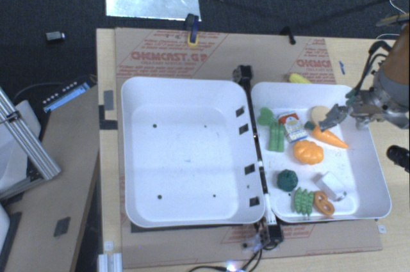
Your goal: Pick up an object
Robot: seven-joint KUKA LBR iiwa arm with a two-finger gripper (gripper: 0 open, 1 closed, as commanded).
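The left bin (186, 149) carries nothing to grasp; every candidate lies in the right bin (368, 162). At its ten o'clock a green ridged piece (274, 133) sits beside a small printed carton (293, 127); near the centre rests an orange pumpkin (308, 152), with a dark green broccoli (286, 180) at seven o'clock. The carrot (330, 137), at one o'clock, lies just under the gripper (334, 116); whether its pincer is apart or together I cannot tell. These look like light, hard, smooth plastic toys, likely slippery. The carrot's thick end, taken across its width, seems the surest hold.
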